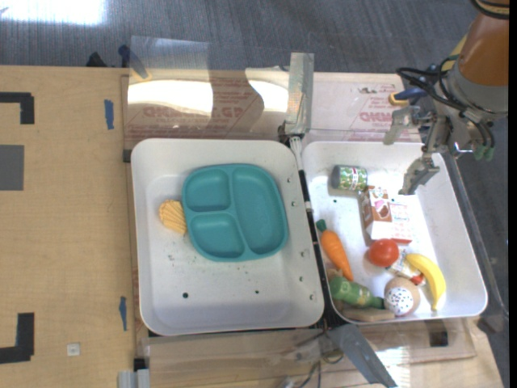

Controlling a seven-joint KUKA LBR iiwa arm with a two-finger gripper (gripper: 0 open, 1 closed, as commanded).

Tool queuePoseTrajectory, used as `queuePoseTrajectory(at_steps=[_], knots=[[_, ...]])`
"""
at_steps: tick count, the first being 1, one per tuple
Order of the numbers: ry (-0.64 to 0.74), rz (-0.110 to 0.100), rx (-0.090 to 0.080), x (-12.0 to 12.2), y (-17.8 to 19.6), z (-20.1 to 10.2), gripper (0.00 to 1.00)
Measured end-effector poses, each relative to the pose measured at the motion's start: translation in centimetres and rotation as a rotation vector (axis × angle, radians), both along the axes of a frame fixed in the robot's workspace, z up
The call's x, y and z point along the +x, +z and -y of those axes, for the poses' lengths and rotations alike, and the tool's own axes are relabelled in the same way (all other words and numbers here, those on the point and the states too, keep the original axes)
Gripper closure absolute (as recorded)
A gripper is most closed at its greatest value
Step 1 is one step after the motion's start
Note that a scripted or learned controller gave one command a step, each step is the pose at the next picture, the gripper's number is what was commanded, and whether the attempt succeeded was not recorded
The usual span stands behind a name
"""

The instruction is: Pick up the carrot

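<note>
Hand (422,162) open, empty, above right bin (464,217); carrot (335,252) well apart.

Both white bins (153,241) look like smooth moulded plastic with a faint sheen. The teal divided plate (235,211) inside the left one is matt plastic. Beside that plate, the small tan shell-shaped piece (173,215) has a ribbed surface. In the other bin the carrot (335,251) looks like smooth, slightly glossy plastic, the tomato (384,253) shinier, and the can (349,178) has a metallic gleam. The carton (386,214) seems printed card. The bench around the bins (56,241) looks like dull brown cardboard.
</note>
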State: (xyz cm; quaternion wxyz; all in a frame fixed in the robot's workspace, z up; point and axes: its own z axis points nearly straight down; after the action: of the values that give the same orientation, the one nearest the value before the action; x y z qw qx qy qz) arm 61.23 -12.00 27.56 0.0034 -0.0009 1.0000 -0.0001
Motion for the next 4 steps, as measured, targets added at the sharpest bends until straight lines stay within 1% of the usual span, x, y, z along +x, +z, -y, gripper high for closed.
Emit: queuePoseTrajectory(at_steps=[1, 2, 3, 4], knots=[[-0.554, -0.007, 0.003, -7.5, -6.8, -3.4, 0.00], [-0.468, 0.015, 0.003, -12.2, -17.0, -1.7, 0.00], [-0.466, 0.015, 0.003, -12.2, -16.1, -1.8, 1.00], [-0.255, 0.010, -0.002, -12.1, 0.0, 3.6, 1.00]])
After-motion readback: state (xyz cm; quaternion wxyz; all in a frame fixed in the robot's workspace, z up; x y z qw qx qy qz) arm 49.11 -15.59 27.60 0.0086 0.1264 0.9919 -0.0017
